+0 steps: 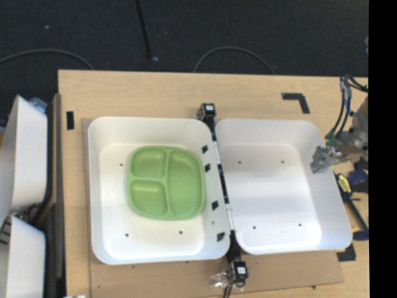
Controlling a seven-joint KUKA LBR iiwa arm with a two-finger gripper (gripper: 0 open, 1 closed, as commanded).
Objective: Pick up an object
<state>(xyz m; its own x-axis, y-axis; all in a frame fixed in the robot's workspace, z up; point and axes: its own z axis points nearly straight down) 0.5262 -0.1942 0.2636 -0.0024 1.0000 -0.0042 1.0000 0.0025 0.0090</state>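
No legible writing or brand marks. Two white bins sit side by side on the counter (155,92): the left bin (105,228) holds one green three-compartment tray (166,182), lying flat. The pincer (322,159) is at the right bin's (273,228) right rim; grip state cannot be determined.

The grey metal two-finger gripper (322,159) at the right rim of the right shallow white plastic bin (273,228) is small and blurred, so its finger state cannot be read. The arm behind it is cut off at the right. Tall white boxes (25,166) at the left run past the picture's left and bottom edges.
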